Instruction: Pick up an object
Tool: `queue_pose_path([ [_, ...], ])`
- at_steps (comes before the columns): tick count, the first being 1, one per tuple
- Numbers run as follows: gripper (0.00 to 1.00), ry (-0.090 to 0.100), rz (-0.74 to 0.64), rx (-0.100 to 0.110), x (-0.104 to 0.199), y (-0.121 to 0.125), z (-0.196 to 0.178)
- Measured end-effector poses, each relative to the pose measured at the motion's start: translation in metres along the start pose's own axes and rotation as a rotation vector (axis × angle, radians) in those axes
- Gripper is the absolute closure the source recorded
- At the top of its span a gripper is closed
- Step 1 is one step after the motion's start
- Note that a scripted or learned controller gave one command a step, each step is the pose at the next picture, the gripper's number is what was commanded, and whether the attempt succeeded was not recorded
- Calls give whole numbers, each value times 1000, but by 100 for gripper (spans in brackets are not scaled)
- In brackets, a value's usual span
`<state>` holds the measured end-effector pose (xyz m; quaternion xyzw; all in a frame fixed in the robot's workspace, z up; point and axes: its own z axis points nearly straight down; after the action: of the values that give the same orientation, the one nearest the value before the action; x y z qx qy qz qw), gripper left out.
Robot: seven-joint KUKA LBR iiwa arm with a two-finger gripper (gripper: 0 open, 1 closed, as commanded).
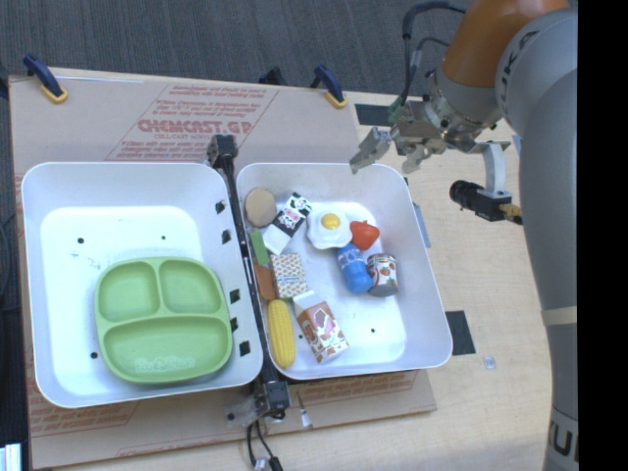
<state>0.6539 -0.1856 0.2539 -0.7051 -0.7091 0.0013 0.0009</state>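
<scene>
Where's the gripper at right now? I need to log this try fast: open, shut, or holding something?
Gripper: open, fingers spread and holding nothing, above the far rim of the right bin.

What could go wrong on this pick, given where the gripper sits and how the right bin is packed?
1. The gripper hangs open over the right bin's far rim; a straight descent may clip that wall.
2. The fried egg, strawberry, blue bottle and can sit touching or nearly so, so the fingers may pinch two or shove neighbours.
3. The corn lies against the left wall, leaving little finger room.
</scene>
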Motion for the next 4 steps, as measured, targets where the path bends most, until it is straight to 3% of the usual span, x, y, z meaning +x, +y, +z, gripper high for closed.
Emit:
queue_pose_path([
  [1,0,2,0,2,-5,-38,156],
  [2,100,0,-4,-7,-5,-34,141],
  [3,100,1,0,-2,34,-113,56],
  [4,0,1,0,1,34,-114,57],
])
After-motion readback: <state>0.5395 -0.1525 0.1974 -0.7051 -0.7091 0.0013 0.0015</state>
